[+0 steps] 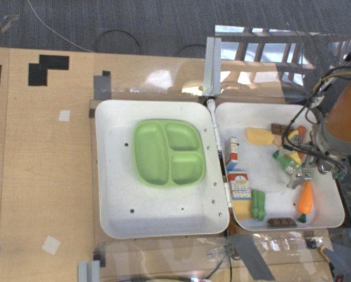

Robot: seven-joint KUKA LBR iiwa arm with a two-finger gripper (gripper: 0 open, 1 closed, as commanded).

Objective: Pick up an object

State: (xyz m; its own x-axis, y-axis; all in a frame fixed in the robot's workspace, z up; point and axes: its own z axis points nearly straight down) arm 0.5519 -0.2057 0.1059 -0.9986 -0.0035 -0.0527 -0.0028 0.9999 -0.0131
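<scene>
Currently the gripper (pixel 299 178) is low in the right bin (pixel 340 216), just above the toy carrot (pixel 305 200) and beside a green item (pixel 285 159); can't tell its state, too blurred. Also in that bin: yellow piece (pixel 260 136), small cartons (pixel 238 185), green pickle-like toy (pixel 257 204), brown bar (pixel 281 221). Left bin (pixel 114 216) holds a green divided plate (pixel 168 152)

One fixed camera above the bench (pixel 40 157) — slanted downward, both white bins (pixel 111 216) in frame.
</scene>
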